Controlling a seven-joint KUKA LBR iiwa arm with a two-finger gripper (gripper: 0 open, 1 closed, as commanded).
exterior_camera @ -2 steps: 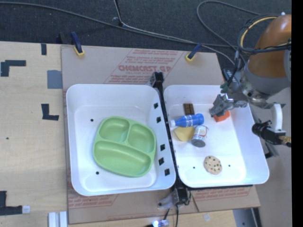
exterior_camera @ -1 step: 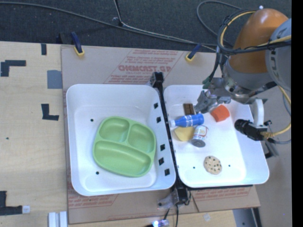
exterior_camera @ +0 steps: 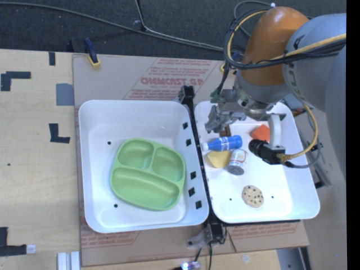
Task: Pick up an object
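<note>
Low over the right white bin, the grey two-finger claw hangs by the bin's far left corner, just above a blue plastic bottle with a white cap; whether it is clenched or released I cannot tell. Just near of the bottle lie a pale yellow wedge and a small silver can. An orange piece sits to the right, a speckled round cookie nearer still. A green divided plastic plate rests in the left white bin.
</note>
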